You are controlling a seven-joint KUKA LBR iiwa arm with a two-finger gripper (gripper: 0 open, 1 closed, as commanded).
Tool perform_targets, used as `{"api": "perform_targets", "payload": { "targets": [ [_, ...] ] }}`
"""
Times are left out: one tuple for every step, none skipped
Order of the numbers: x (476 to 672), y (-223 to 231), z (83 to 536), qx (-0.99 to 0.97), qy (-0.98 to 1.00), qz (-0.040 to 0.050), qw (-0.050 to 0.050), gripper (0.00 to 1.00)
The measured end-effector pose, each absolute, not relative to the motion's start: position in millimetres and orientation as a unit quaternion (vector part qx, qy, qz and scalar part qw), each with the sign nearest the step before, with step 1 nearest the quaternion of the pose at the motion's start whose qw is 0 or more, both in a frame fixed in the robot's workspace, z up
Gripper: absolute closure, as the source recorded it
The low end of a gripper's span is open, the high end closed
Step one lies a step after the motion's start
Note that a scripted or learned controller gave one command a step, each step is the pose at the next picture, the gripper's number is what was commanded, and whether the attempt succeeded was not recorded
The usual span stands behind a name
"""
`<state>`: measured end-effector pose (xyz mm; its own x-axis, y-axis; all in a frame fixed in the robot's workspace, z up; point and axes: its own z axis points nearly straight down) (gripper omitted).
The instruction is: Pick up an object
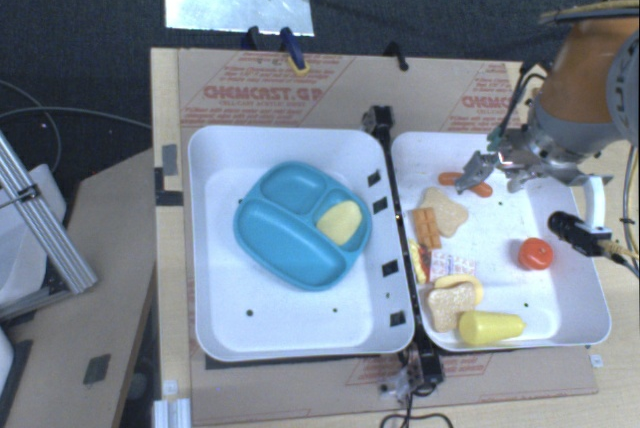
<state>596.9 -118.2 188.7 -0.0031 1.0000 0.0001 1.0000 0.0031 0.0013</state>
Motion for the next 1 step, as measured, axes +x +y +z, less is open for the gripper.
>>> {"api": "perform_targets", "payload": {
  "targets": [
    [649.3, -146.7, 79.6, 0.705, 0.709, 0.0001, 0.002, 0.00]
  ]
}}
